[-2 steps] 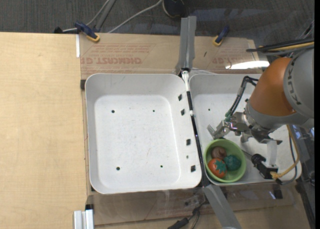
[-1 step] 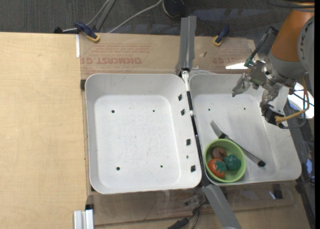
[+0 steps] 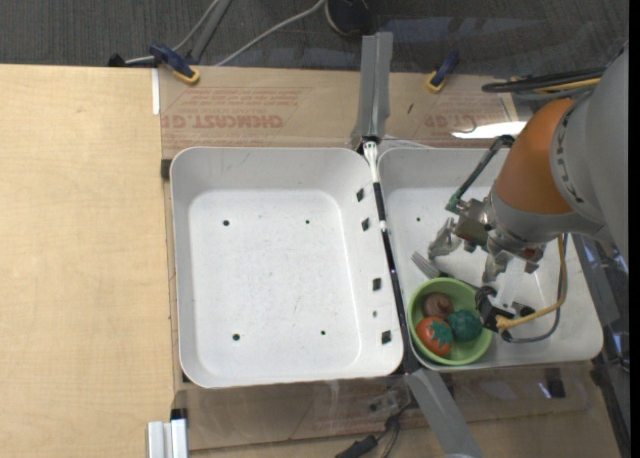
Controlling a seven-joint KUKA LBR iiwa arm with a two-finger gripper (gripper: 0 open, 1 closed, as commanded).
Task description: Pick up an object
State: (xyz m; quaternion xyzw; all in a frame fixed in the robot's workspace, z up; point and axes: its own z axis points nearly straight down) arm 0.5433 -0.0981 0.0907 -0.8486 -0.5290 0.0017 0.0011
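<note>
A green bowl (image 3: 472, 350) sits at the front left of the right bin (image 3: 420, 201). Three small things lie in it: a brown piece (image 3: 437, 304), an orange-red piece (image 3: 435, 334) and a teal piece (image 3: 465, 325). My gripper (image 3: 460, 266) hangs over the right bin, just behind the bowl's far rim. It is open, with one finger (image 3: 438, 246) toward the bin's divider and the other finger (image 3: 495, 266) to the right. I see nothing between them. The arm's orange band (image 3: 535, 161) is above and to the right.
The left bin (image 3: 270, 266) is beside the right one, with a raised divider (image 3: 378, 221) between them. Both rest on cardboard (image 3: 260, 111), clamped at the back. A pale wooden surface (image 3: 80, 246) extends to the left.
</note>
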